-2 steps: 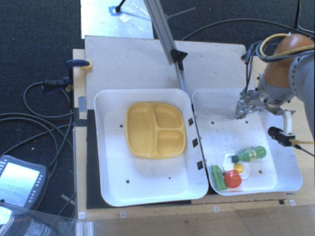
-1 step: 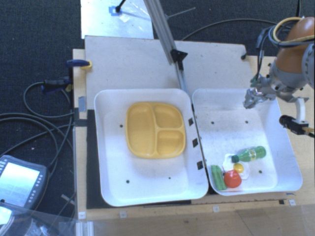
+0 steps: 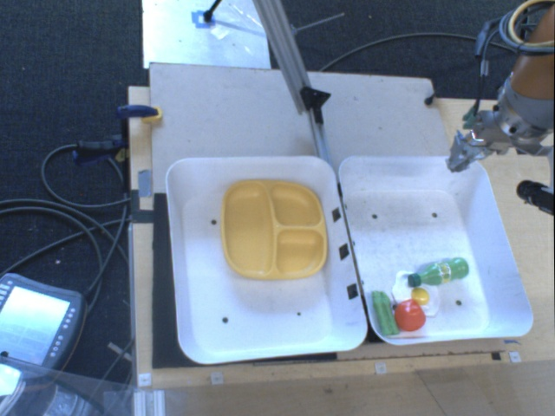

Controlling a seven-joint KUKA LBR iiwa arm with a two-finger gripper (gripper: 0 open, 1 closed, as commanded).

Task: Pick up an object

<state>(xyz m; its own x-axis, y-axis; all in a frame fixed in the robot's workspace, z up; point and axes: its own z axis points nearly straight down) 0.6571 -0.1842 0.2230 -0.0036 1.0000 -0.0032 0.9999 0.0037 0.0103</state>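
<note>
The right bin [image 3: 486, 232] holds a green bottle [image 3: 440, 272] lying on its side, a fried egg toy [image 3: 416, 294], a red tomato [image 3: 410, 316] and a green pod-shaped vegetable [image 3: 383, 312], all clustered near its front. My gripper [image 3: 460, 157] hangs over the bin's far right rim, well behind those objects, with nothing seen in it.
A yellow divided plate [image 3: 274, 229] lies in the left bin [image 3: 199, 319]. A slanted metal pole [image 3: 286, 42] crosses the back of the bench down to the seam between the bins. Cables and a teach pendant [image 3: 35, 323] lie on the floor at left.
</note>
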